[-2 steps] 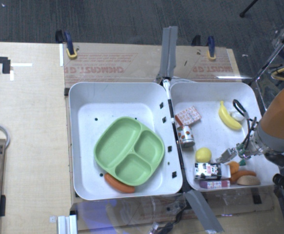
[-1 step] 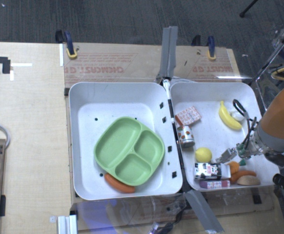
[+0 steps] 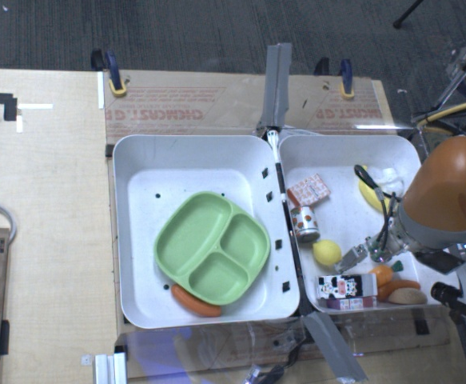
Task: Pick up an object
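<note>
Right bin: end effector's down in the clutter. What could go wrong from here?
1. The end effector sits low between the lemon and the carrot; closing may catch both or neither.
2. The lemon is round and could roll toward the can if nudged.
3. The carton lies right below the end effector, near the right bin front wall; a push could wedge it there.
</note>
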